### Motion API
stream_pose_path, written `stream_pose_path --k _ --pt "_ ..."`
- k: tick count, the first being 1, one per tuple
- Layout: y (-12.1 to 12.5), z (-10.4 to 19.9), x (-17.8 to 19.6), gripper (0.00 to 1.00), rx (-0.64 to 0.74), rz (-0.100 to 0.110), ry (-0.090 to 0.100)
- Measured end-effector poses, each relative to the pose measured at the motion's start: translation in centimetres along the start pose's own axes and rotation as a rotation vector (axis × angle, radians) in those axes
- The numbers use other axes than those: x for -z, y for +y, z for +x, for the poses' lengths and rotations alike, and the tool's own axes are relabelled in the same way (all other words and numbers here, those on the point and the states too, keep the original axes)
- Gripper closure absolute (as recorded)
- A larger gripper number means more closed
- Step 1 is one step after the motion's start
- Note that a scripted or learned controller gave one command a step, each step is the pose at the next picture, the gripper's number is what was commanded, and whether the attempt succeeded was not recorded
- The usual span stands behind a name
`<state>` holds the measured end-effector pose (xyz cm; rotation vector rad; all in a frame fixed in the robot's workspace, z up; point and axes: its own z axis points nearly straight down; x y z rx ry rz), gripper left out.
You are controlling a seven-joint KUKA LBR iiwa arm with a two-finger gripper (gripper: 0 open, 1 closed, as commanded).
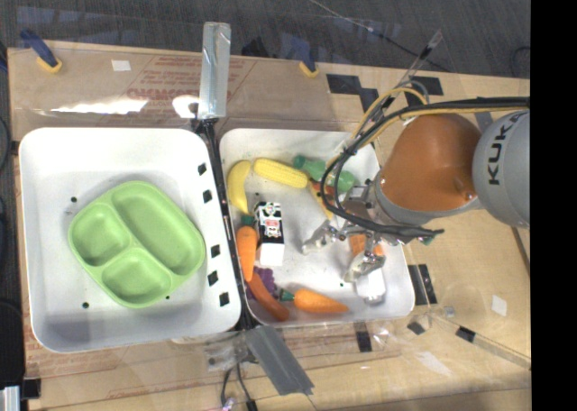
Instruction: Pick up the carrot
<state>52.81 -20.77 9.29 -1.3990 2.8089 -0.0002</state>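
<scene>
Now | carrot [317,303] low in right bin [297,141] | fingers [317,240] above, apart

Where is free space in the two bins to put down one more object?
Left bin: bare floor around the green plate, mostly its top corners. Right bin is crowded: carrots, banana, corn and the gripper.

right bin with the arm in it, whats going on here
A grey KUKA arm with an orange band reaches into the right bin, its gripper low over the bin floor among toy food. Nothing shows between its fingers. One carrot lies along the left wall, another near the front edge; a corn cob and banana sit toward the back. The left bin holds a green divided plate.
</scene>
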Motion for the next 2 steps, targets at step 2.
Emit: stream_pose_path --k 2 --pt "-0.93 -0.84 0.03 0.00 0.080 0.000 -0.002"
